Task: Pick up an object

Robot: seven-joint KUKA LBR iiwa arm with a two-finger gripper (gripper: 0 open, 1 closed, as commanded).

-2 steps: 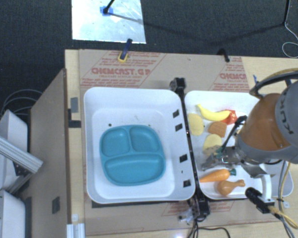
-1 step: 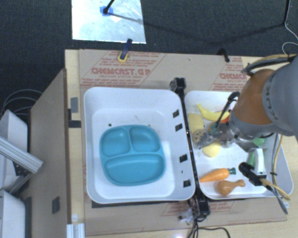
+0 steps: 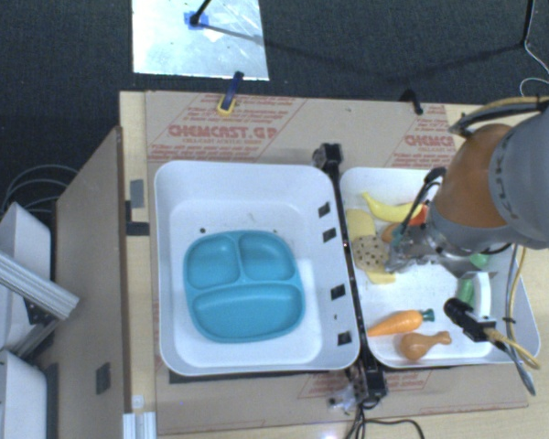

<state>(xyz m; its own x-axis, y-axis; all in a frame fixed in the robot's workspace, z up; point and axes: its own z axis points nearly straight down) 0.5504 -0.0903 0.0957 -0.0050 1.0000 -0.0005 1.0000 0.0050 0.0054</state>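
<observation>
Jaws (image 3: 404, 256) hang low over toy food in the right bin (image 3: 522, 337), grip state indiscernible.

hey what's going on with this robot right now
The grey arm reaches in from the right, and its gripper is down in the right bin, among toy foods: a banana, a carrot, a chicken drumstick and yellow cheese pieces. Whether it has grasped anything can't be told. The left bin holds a blue divided plate, untouched.

One fixed overhead camera, slanting down on both bins (image 3: 256, 176).
</observation>
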